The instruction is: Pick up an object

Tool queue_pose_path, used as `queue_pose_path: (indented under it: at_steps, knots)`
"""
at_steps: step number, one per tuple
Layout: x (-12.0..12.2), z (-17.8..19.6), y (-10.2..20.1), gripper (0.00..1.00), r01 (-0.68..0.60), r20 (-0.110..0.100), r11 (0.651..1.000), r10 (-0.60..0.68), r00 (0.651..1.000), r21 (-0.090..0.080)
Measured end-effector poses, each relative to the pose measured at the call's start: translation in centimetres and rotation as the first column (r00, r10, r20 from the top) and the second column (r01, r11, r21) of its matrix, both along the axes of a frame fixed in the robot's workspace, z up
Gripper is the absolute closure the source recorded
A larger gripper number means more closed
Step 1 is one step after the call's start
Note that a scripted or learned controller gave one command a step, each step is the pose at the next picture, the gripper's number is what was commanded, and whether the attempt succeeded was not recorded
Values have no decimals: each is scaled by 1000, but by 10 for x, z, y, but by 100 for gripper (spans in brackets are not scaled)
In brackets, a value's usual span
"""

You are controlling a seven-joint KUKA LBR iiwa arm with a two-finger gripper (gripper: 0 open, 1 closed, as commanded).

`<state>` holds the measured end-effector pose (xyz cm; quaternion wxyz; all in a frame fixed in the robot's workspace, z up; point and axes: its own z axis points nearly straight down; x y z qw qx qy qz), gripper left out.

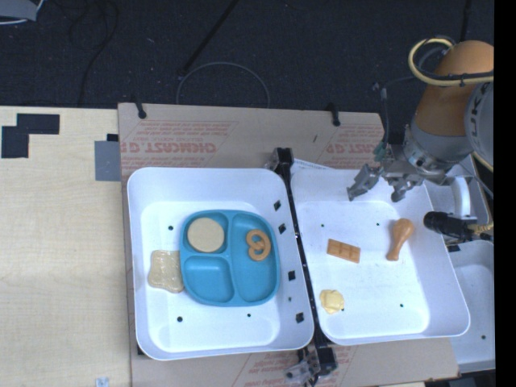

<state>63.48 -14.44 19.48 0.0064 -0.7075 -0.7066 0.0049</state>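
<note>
My gripper (379, 185) hangs over the far edge of the right bin (435, 313), its two fingers spread open with nothing between them. Below it in that bin lie a tan drumstick-shaped piece (399, 239), an orange rectangular cracker (343, 251) and a small pale yellow lump (331, 301). The drumstick is closest to the gripper, slightly to its right and nearer the camera.
The left bin (153, 329) holds a blue divided plate (211, 285) with a round tan disc (205, 234) and a pretzel (258, 245) on it. A pale bread slice (165, 271) lies beside the plate. A black divider (292, 248) separates the bins.
</note>
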Motion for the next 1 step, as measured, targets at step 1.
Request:
queue_pose_path:
  at_steps: [1]
  knots:
    - [3, 9, 0, 0, -2, 15, 1000, 2, 1000, -2]
